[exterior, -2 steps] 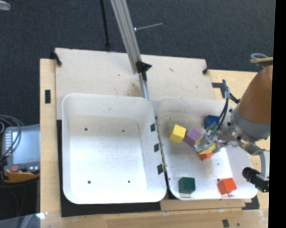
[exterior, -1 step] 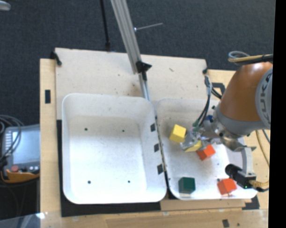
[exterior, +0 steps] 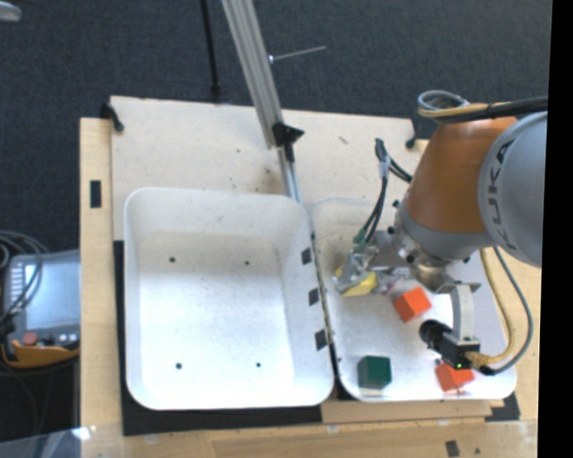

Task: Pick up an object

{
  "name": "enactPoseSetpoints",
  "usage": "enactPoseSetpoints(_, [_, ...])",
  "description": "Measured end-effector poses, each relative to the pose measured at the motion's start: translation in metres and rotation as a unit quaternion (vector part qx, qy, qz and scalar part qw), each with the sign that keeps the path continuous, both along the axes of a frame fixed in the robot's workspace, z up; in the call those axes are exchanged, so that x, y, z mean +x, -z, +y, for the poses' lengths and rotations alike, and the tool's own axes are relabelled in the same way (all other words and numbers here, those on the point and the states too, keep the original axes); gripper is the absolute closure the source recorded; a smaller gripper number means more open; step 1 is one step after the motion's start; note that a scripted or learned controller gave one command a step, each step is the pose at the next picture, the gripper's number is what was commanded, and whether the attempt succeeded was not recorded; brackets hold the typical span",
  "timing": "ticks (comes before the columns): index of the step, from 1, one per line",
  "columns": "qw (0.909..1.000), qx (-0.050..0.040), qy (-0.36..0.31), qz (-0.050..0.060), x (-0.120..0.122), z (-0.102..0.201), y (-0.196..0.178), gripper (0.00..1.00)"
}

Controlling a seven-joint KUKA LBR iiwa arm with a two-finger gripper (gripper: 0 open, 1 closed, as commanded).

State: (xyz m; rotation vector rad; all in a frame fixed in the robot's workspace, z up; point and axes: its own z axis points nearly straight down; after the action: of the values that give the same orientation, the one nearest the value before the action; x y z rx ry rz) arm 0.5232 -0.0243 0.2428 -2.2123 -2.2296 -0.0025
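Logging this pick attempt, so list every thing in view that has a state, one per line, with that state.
tool: low in the right bin, at the yellow object; grip unclear.
yellow object: on the bin floor, partly hidden by the tool.
orange block: lying free beside the arm.
green block: lying free near the front rim.
red object: at the front right, partly covered by a black part.
right bin: holds all four items.
left bin: upright on the bench.

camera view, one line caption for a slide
KUKA arm over the right bin, tool at a yellow object; orange block and green block nearby.
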Motion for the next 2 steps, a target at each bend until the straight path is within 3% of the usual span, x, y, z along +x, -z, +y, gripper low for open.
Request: enactPoseSetpoints(2, [1.0, -0.0009, 0.001, 0.0, 0.026, 0.096, 0.0, 1.0])
